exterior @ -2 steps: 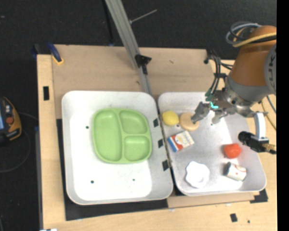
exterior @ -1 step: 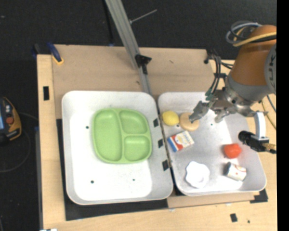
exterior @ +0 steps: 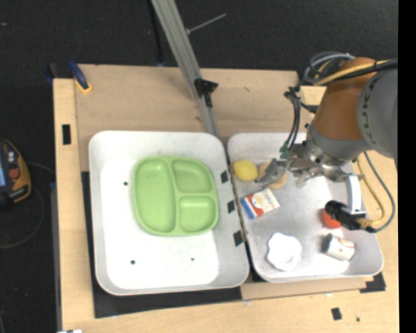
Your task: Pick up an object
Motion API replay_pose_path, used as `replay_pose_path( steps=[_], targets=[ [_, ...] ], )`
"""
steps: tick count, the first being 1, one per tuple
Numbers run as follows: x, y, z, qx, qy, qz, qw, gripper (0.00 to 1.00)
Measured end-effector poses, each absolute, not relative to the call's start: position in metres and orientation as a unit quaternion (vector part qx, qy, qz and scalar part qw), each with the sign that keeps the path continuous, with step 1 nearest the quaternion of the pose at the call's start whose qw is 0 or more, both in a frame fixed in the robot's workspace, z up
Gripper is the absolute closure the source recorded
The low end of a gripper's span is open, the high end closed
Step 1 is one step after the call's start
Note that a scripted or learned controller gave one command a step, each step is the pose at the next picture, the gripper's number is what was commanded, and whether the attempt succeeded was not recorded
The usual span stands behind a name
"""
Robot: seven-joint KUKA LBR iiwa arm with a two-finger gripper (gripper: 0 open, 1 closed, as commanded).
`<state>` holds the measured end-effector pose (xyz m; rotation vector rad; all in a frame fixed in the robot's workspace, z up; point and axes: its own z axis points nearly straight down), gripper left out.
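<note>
My gripper hangs low over the back left part of the right bin, reaching in from the right. A tan rounded object lies right under its tip, partly hidden by it. A yellow ball-like object sits just left of the gripper, against the bin's left wall. A small red, white and blue carton lies a little in front of the gripper. Nearer the front are a white crumpled object and a small white and red object.
The left bin holds a green divided plate. A small orange-red thing lies at the right side of the right bin. A grey metal pole slants up from between the bins at the back.
</note>
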<state>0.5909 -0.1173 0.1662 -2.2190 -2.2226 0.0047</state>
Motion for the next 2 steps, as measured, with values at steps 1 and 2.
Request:
replay_pose_path(
  steps=[1,2],
  targets=[
    [0.5921,-0.1092,0.1108,-0.707,-0.707,0.0004,-0.001,0.00],
    [0.5975,-0.1090,0.1077,-0.707,-0.707,-0.0055,-0.005,0.00]
  ],
)
